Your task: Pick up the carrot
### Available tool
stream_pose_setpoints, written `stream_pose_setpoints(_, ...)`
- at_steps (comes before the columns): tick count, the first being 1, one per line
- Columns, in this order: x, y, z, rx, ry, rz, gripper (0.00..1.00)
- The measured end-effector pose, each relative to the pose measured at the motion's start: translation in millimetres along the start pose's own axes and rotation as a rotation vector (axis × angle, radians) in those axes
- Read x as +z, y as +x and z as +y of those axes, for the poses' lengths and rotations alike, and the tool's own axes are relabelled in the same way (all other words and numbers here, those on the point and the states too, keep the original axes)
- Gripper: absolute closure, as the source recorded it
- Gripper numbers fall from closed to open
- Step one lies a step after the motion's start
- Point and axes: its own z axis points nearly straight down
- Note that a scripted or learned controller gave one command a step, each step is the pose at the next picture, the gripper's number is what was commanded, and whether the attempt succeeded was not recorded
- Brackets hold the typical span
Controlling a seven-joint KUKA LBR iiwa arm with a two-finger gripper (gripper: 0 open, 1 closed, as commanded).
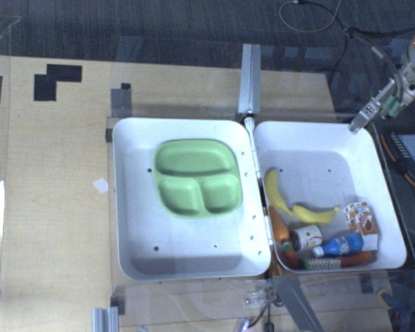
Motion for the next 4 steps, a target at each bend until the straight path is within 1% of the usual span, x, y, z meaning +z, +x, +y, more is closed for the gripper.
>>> stream_pose_setpoints(1, -100, 11, 66, -0.038, -0.002, -0.001, 1.00)
stream_pose_setpoints(2, 55, 140, 113, 0.088, 0.001, 0.004, 1.00)
stream_pose_setpoints(3, -3, 13, 21, 0.030, -0.001, -0.002, 1.00)
stream_pose_setpoints(4, 83, 52, -17, 0.150, 0.001, 0.002, 1.00)
